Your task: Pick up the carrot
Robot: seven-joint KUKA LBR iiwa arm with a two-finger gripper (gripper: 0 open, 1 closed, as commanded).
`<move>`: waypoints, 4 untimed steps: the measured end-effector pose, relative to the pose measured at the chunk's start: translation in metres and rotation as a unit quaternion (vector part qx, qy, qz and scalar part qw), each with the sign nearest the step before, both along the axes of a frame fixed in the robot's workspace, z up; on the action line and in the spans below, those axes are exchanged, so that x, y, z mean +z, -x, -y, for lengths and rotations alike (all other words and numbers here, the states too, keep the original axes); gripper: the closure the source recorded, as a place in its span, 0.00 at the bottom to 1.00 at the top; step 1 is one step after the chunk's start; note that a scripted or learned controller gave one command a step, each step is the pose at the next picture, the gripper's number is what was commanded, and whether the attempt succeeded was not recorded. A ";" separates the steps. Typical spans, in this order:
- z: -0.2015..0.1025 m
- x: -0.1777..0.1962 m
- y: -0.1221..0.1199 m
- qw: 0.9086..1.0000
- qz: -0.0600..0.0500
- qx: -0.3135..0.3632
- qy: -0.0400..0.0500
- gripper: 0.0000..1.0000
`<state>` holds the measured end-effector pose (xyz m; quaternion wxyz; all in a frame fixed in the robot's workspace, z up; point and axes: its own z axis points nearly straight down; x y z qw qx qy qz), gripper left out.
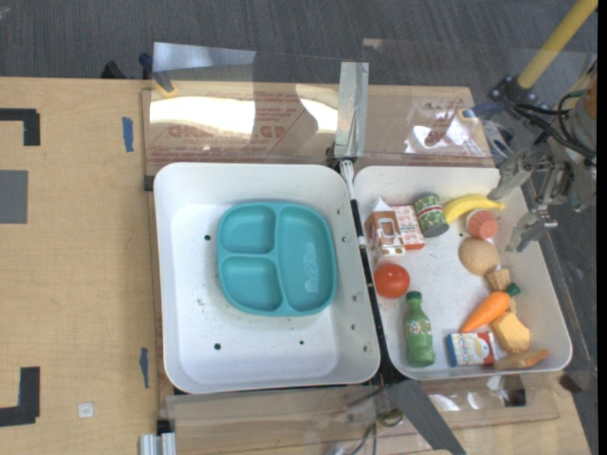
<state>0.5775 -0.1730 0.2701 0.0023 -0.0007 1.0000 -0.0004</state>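
Carrot (487,311) | lies diagonal, green top upper-right, tip lower-left | pincer (527,227) grip state unclear

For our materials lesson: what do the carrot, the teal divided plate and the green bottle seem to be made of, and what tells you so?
Carrot: probably moulded plastic toy; even orange colour, smooth surface.
Teal divided plate: likely hard plastic; uniform colour, soft sheen, rounded moulded compartments.
Green bottle: looks like plastic too; glossy green body with a printed label, though the view is too small to be sure.
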 end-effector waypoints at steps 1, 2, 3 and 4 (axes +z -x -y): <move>0.017 -0.098 0.060 0.998 -0.003 0.063 -0.001 0.00; 0.009 -0.167 0.064 0.998 0.008 0.054 0.003 0.00; 0.006 -0.172 0.069 0.999 0.010 0.032 0.007 0.00; 0.004 -0.173 0.075 0.998 0.010 -0.056 0.005 0.00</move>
